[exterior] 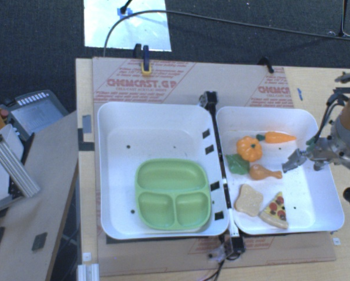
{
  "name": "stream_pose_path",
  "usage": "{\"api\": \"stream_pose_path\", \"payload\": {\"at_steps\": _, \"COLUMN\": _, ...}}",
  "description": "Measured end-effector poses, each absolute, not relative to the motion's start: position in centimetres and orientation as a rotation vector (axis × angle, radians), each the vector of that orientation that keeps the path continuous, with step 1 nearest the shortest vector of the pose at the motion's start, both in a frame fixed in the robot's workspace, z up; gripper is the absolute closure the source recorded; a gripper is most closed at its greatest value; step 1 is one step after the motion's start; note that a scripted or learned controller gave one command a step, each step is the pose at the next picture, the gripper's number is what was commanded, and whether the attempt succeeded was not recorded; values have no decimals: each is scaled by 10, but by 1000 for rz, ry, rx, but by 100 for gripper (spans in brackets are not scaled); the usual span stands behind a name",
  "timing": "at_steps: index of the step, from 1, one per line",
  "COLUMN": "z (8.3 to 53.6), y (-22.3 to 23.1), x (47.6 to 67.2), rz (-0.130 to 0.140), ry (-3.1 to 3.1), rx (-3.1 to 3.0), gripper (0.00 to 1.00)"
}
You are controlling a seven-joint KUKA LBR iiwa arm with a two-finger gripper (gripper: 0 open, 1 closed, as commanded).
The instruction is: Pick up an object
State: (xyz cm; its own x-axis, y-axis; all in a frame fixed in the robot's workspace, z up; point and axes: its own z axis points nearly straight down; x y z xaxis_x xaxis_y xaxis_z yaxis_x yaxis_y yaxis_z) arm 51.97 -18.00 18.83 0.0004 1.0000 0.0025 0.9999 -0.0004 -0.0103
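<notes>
Two shallow white bins are sitting side by side on the bench. The left bin (pixel 113 157) is carrying a green divided plate (pixel 173 194), which is lying flat toward its near side. The right bin (pixel 315 174) is holding the toy food: an orange pumpkin (pixel 249 148) is sitting near the divider, with a carrot (pixel 277 137) lying just beyond it and a green leafy piece (pixel 237 165) touching it on the near side. A chicken drumstick (pixel 264 172) is lying just beside the leaf, and nearer the front a slice of bread (pixel 249 200) and a pizza slice (pixel 275 210) are resting close together. The gripper (pixel 293 161) is reaching in from the right and hanging over the right bin, its tip close to the drumstick; nothing is showing between its fingers, and whether they are parted or closed cannot be told from this view.
</notes>
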Motion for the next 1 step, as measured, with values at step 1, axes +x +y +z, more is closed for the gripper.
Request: {"api": "stream_pose_path", "payload": {"at_steps": 1, "z": 194, "y": -180, "x": 523, "rz": -1, "ry": -2225, "rx": -2219, "gripper": 0}}
